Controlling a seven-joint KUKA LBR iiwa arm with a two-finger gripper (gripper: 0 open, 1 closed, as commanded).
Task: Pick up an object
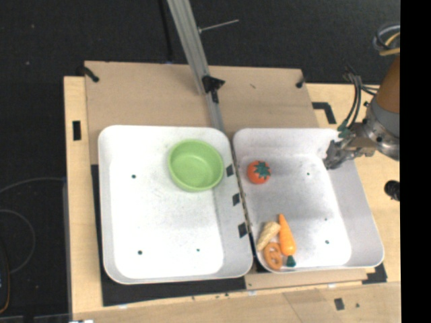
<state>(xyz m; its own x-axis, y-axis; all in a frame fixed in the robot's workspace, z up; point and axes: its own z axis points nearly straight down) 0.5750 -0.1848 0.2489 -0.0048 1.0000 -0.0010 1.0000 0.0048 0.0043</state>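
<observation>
claw (335, 155) at right bin (350, 200) rim, grip state unclear; tomato (258, 171) well left, carrot (287, 235) below-left.

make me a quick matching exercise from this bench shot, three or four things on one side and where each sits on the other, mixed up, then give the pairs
Things:
1. green bowl
2. tomato
3. carrot
4. claw

Places:
A. near corner of the right bin, beside other toy food
B. upper part of the left bin
C. over the right bin's far right edge
D. upper left part of the right bin, by the divider

Pairs: 1-B, 2-D, 3-A, 4-C
</observation>
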